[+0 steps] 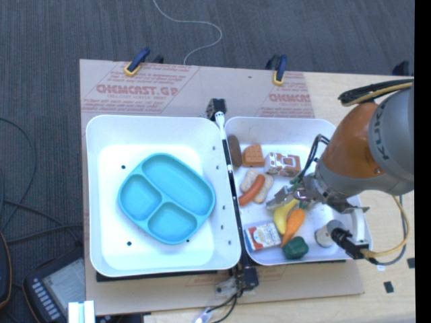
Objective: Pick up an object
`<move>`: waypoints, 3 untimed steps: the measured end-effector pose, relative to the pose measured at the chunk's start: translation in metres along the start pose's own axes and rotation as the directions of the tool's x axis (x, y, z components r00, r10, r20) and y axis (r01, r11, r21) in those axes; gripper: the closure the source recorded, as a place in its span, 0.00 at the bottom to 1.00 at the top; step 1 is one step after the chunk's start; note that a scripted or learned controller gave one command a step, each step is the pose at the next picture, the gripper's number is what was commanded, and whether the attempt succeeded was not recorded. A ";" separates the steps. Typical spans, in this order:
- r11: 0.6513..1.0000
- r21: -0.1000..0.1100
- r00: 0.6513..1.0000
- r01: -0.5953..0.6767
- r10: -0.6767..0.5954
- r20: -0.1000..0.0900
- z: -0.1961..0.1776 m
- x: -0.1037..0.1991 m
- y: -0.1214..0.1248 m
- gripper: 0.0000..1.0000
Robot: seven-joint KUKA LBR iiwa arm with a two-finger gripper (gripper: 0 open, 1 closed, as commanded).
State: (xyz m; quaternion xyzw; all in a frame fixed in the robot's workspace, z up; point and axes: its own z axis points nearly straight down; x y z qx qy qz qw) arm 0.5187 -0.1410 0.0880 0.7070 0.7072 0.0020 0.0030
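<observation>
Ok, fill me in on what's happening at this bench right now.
A grey and orange robot arm reaches in from the right over the right bin, which holds a jumble of toy food. Its gripper sits low among the pieces, next to a yellow banana and an orange carrot, with a green piece nearer the bin's front edge. Nothing is visibly held. The left bin holds a blue divided plate.

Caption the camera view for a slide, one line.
KUKA arm's gripper poised over toy food, near a banana and carrot, in the right bin; blue divided plate in the left bin.
</observation>
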 end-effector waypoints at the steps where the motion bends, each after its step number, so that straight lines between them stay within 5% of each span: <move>1: 1.000 -0.002 1.000 -0.001 0.001 0.000 -0.010 0.000 0.001 1.00; 2: 1.000 0.005 1.000 0.002 -0.002 -0.001 -0.116 0.072 0.057 1.00; 3: 1.000 0.008 1.000 0.002 -0.002 0.000 -0.125 0.071 0.056 1.00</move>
